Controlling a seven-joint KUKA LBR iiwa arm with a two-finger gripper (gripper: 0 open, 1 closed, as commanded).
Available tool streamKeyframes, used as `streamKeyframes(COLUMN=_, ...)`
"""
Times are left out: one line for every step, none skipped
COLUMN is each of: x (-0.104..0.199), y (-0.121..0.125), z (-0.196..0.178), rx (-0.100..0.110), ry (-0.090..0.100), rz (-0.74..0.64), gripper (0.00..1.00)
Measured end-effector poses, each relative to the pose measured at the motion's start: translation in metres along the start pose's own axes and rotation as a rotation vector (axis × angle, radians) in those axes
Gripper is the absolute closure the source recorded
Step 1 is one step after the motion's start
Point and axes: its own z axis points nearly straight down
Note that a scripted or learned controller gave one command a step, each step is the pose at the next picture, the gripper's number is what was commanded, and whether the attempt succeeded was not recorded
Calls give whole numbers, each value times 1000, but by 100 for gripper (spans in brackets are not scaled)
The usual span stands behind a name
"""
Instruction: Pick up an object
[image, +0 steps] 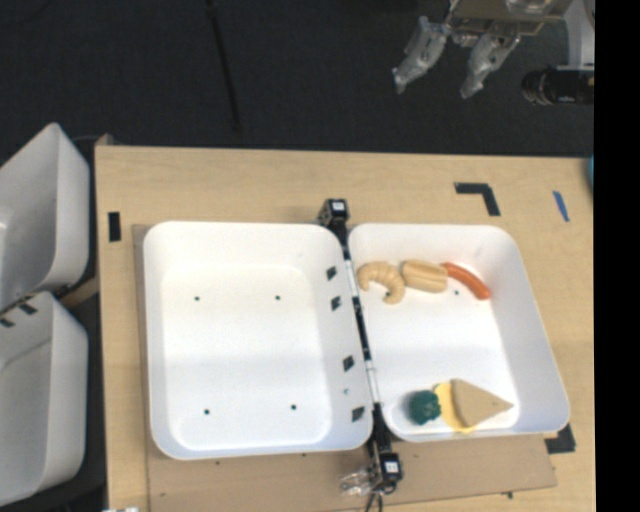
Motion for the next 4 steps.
streamKeyframes(x=-4, y=-2, z=-5, rx=10, ry=-4, rz=2, gripper=100)
streamKeyframes(x=94, y=-1, z=-45, rx=9, ry=3, rz=-3, gripper=100)
streamKeyframes(x=88, y=-1, z=-42, rx=14, ry=0, rz=4, gripper=0)
streamKeyframes(x=87, y=-1, z=-53, rx=10, ry=-2, rz=2, gripper=100)
